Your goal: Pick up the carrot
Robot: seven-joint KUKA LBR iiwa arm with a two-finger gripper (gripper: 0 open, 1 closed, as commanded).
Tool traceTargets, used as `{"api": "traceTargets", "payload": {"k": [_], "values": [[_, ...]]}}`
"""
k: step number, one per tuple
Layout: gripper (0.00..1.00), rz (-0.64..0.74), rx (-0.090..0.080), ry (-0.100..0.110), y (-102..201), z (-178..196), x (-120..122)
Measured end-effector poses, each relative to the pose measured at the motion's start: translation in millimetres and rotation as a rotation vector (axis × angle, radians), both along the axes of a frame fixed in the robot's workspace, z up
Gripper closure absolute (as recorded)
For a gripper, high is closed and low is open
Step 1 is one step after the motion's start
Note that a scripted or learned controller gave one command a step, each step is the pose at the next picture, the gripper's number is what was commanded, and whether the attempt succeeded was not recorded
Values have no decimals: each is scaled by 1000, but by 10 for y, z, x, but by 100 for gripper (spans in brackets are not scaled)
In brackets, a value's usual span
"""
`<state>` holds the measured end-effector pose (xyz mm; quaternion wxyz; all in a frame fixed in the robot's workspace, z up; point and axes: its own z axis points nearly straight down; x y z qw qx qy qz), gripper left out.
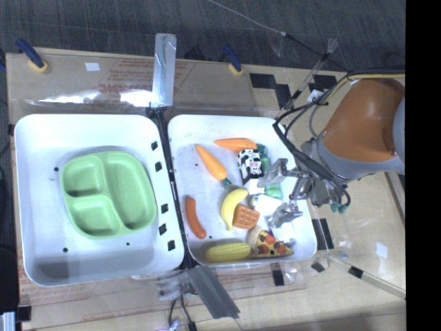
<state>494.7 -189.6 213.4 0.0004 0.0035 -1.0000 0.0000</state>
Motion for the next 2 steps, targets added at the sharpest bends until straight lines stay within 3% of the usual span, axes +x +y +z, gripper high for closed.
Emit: {"api": "traceTargets", "payload": {"k": [1,2], "values": [[0,23,3,6,192,-839,672],[0,-83,1,-1,644,-1170,1515]]}}
